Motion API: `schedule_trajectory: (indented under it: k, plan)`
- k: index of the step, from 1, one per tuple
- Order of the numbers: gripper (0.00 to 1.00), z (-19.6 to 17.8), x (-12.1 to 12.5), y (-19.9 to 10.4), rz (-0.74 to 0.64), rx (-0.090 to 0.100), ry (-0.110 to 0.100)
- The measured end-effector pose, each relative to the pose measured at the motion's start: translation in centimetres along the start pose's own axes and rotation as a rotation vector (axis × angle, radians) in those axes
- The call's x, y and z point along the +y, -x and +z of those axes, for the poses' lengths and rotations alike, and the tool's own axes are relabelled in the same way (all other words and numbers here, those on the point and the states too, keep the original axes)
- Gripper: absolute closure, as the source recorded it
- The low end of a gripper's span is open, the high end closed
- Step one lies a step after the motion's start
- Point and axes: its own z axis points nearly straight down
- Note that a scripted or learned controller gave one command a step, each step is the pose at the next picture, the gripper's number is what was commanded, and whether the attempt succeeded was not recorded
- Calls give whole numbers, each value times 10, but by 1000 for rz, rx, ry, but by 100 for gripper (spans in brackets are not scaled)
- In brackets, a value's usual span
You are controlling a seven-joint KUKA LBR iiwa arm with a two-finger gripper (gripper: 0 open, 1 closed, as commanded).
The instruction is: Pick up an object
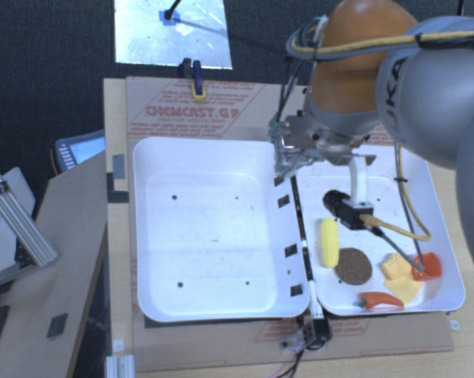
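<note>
From my station the biggest thing on the screen is the grey arm with the orange band (pixel 426 77). It comes in from the right and covers the far part of the right bin. Under everything lies a brown cardboard sheet with red print (pixel 245 101). On it stand the two bins, side by side and meeting along the middle: the shallow white left bin (pixel 205 227) and the shallow white right bin (pixel 335 294).

The gripper (pixel 284 170) hangs over the far end of the middle wall between the bins. I cannot tell if it is released or clenched.

The things to pick up all lie in the near half of the right bin, well apart from the gripper. The yellow corn cob (pixel 329 242) lies lengthwise near the middle wall. The dark brown round flat disc (pixel 353 266) is just beside its near end. Further right are two pale yellow wedge blocks (pixel 396 268), close together, and beside them, at the right wall, the orange-red block (pixel 431 266). The small orange carrot-shaped piece (pixel 381 300) lies at the near rim.
</note>
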Motion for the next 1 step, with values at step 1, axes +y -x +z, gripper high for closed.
schedule_trajectory:
  k: [1]
  plan:
    - [100,-13,2,4,3,-1,6]
